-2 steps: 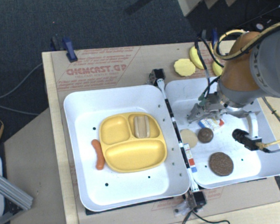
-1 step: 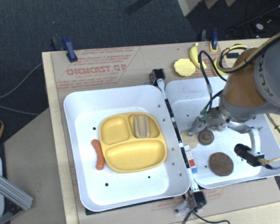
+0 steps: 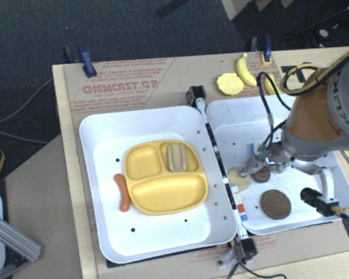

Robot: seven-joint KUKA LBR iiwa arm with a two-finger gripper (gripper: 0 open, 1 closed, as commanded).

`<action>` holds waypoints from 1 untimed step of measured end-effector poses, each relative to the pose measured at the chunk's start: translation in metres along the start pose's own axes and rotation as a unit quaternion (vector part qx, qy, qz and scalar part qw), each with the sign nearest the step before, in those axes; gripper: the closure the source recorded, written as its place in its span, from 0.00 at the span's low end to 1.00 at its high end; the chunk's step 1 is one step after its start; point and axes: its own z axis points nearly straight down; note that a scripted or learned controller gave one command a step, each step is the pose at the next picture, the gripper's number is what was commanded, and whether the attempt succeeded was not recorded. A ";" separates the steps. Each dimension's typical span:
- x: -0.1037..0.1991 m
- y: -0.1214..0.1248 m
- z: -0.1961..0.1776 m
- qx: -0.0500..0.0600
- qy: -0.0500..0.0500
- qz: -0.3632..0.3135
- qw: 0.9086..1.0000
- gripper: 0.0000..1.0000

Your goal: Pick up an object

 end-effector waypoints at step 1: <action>0.001 0.000 -0.008 0.001 0.000 -0.001 1.000 1.00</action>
